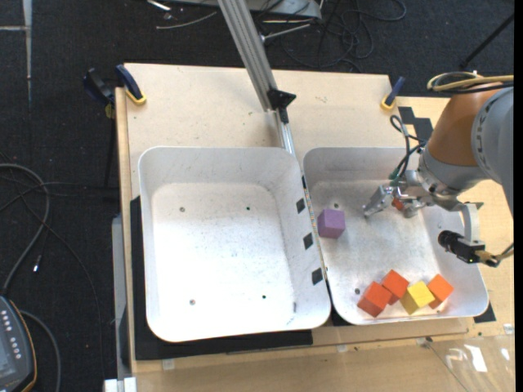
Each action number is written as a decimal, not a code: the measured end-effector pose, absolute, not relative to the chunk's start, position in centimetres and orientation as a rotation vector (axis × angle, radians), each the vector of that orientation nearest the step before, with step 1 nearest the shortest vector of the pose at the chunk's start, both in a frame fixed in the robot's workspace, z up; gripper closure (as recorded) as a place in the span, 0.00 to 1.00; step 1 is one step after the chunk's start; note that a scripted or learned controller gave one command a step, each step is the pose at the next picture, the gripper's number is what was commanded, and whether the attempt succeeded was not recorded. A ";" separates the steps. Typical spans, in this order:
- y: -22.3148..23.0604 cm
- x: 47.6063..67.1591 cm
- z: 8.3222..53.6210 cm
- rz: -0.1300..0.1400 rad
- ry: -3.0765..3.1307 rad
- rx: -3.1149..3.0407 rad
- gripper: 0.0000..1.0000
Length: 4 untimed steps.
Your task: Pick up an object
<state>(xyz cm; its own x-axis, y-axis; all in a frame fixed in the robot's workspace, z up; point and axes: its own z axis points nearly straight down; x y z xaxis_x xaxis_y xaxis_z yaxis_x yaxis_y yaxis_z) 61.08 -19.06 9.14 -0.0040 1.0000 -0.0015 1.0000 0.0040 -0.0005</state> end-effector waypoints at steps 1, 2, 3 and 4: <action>-22.4 67.9 10.2 0.000 2.228 2.222 0.00; -15.3 66.7 9.7 0.002 2.229 2.212 0.00; -12.8 63.2 9.6 -0.003 2.226 2.219 0.00; -12.9 63.4 10.6 0.002 2.221 2.220 1.00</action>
